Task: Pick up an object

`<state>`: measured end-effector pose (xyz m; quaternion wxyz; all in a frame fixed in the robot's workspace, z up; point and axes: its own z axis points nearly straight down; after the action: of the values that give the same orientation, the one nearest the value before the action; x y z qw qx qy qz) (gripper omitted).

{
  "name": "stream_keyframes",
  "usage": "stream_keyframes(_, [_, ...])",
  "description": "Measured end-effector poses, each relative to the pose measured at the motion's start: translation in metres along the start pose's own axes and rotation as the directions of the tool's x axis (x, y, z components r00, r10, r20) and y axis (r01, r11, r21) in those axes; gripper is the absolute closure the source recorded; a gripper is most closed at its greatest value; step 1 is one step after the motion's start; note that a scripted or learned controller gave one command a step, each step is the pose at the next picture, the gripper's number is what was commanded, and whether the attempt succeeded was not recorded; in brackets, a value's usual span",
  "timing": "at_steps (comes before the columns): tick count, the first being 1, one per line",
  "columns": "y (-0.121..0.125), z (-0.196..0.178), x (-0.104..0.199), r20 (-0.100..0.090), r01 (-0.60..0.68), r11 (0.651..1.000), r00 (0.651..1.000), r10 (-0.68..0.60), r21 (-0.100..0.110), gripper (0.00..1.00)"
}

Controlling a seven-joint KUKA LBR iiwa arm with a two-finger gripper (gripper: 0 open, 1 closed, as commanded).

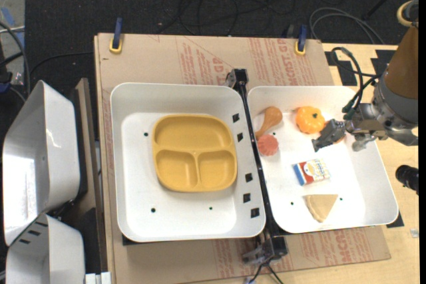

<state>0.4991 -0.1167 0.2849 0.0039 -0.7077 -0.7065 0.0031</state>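
The right bin [373,203] holds several small objects: a tan drumstick [269,120], a pink ball [267,145], an orange pumpkin-like piece [309,120], a red, white and blue carton [311,172] and a beige wedge [321,207]. My gripper [331,136] hangs over the bin's upper right part, just right of the orange piece and above the carton. Nothing shows between its dark fingers.
The left bin [126,163] holds a yellow three-compartment tray [195,151]. A black divider [249,143] runs between the bins. The arm [399,90] comes in from the right. Cables lie beyond the bench at the back.
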Motion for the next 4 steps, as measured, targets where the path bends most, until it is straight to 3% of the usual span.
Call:
stream_keyframes(1, [0.002,-0.005,0.000,0.001,0.002,1.000,1.000,-0.002,-0.010,0.00])
stream_keyframes(4, [-0.012,0.182,0.005,-0.001,-0.001,1.000,1.000,0.001,-0.004,0.00])
